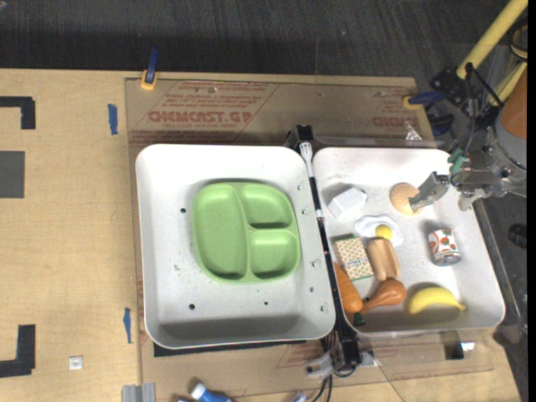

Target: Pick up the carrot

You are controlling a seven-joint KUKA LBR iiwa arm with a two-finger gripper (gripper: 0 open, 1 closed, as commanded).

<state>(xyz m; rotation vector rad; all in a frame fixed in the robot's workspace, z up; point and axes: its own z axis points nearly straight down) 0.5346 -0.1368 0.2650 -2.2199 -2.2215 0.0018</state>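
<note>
Carrot (348,288) lay wedged against the right bin's (486,258) 9 o'clock wall, so access looked tight; gripper (433,189) hovered toward 1 o'clock, jaws' state impossible to tell.

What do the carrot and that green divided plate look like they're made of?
The carrot looks like toy plastic: smooth, evenly orange, with a slight sheen. The green plate also looks like moulded plastic: one flat matte colour, with soft rounded compartment edges. Neither can be confirmed by sight alone.

fixed overhead camera (slanted), both bins (167,224)
</note>
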